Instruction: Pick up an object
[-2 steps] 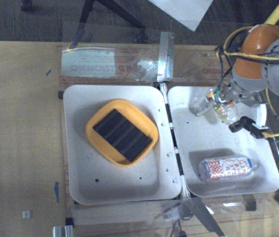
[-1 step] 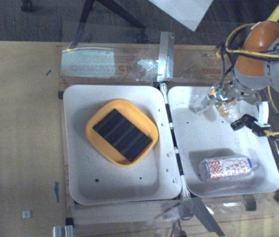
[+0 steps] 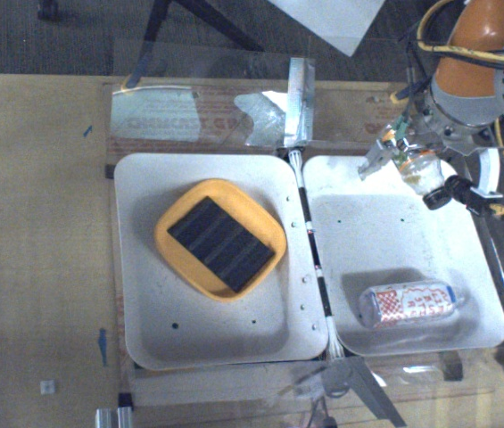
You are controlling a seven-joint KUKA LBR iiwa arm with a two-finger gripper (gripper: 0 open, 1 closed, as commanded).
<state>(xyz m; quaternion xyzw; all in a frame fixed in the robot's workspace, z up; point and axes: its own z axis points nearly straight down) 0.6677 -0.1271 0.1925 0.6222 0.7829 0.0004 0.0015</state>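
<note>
White plastic forms the two shallow bins on the wooden bench. Nearest the camera, in the right bin (image 3: 479,266), a small clear bottle with a red-and-white checked label (image 3: 408,303) lies on its side close to the front wall. In the left bin (image 3: 136,266) sits a rounded yellow-orange block with a dark ribbed panel on top (image 3: 220,238), turned at a slant near the middle. Farther back, over the right bin's far right corner, hangs the gripper (image 3: 412,160) of the grey arm with the orange band (image 3: 488,34). Whether the claw is wide or narrow cannot be told; it is well apart from the bottle.
</note>
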